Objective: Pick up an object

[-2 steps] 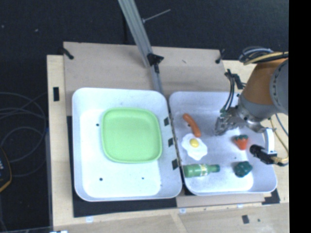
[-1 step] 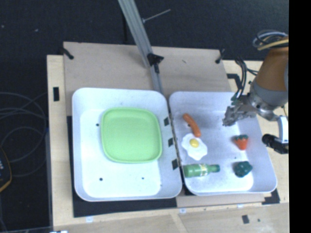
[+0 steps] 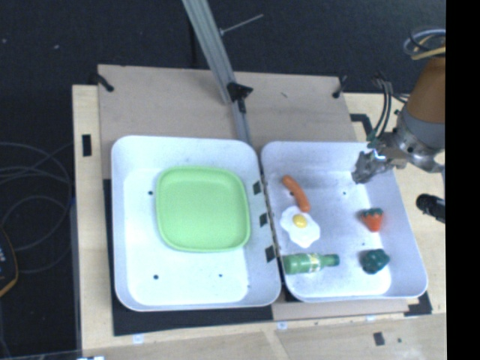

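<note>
Hanging over the right bin's [image 3: 330, 156] upper right corner, your jaws [image 3: 364, 169]: spread cannot be told, nothing visibly held. Nearest item: strawberry [image 3: 373, 219], just below toward the near rim. Sausage [image 3: 296, 192] lies farther left, long axis diagonal.

A plate [image 3: 202, 208] is set in the left bin [image 3: 131, 223]. In the right bin [image 3: 405, 265], a sausage [image 3: 296, 192], fried egg [image 3: 300, 228] and bottle [image 3: 310, 262] are ranged along the left side, a strawberry [image 3: 373, 219] and a broccoli piece [image 3: 373, 260] along the right.

Right bin [image 3: 397, 201] — sausage [image 3: 296, 192]; egg [image 3: 300, 227]; bottle [image 3: 310, 262]; strawberry [image 3: 373, 219]
</note>
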Motion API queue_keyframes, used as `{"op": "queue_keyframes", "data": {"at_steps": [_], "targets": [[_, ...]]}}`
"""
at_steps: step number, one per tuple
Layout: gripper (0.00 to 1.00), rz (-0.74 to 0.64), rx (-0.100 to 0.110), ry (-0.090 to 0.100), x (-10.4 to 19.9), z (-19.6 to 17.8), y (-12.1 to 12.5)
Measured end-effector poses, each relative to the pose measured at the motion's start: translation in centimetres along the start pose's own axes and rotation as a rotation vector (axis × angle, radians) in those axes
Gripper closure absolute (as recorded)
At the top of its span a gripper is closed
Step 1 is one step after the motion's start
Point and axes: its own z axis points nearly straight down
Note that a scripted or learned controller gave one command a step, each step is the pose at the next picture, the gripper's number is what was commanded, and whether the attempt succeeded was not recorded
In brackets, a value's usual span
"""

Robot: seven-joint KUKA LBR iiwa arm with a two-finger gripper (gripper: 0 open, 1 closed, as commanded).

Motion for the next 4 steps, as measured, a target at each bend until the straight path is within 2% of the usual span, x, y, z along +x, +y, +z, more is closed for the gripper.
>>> {"op": "queue_keyframes", "data": {"at_steps": [1,2,4], "targets": [[1.00,0.000,0.000,0.000,-0.1,-4.2,0.1],[1.00,-0.004,0.003,0.001,5.4,-4.3,-0.3],[1.00,-0.003,0.004,0.001,16.3,-2.0,0.8]]}}
